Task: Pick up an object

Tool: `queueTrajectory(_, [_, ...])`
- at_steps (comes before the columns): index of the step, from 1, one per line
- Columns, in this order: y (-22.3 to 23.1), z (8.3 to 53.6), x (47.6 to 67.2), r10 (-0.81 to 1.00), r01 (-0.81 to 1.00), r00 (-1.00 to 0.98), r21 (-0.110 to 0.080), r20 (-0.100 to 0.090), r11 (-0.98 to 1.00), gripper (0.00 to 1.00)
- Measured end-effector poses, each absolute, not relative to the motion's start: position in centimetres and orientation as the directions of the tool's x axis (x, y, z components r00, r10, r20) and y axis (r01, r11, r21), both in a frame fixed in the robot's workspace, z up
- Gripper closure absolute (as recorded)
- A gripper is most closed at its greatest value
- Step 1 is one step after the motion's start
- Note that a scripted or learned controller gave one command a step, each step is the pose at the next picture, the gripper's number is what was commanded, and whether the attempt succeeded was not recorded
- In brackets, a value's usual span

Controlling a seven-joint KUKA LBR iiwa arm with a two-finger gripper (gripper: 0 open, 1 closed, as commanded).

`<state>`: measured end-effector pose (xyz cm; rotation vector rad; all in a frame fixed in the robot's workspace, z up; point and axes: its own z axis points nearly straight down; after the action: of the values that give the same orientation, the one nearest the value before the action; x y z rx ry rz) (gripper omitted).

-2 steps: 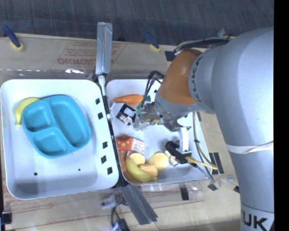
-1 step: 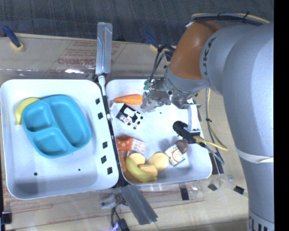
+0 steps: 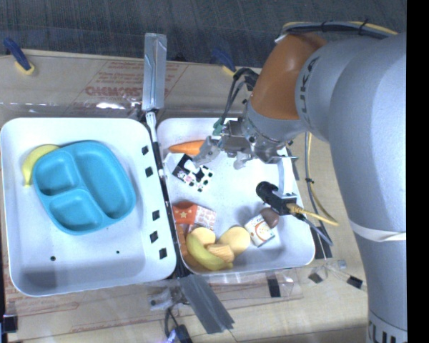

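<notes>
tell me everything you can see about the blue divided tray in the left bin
The blue divided plastic tray is a rounded rectangle, smooth and slightly glossy, with three compartments: one large and two smaller. It lies flat, open side up and turned at a slant, on the floor of the left shallow white bin, towards its upper left. No food sits in its compartments. A yellow curved banana-like piece pokes out from under or beside its upper left edge.

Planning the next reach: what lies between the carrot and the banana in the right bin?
In the camera view, the black-and-white patterned block and the orange packet lie between the carrot and the banana.
</notes>
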<state>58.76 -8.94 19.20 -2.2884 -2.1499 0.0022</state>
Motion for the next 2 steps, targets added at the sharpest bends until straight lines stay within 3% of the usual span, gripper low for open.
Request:
queueTrajectory(1, [-9.8,13.1,64.8,0.999,0.999,-0.036,-0.006,0.001,0.036,0.00])
queueTrajectory(2, [-10.5,10.9,66.4,0.987,0.987,-0.159,0.029,-0.004,0.160,0.00])
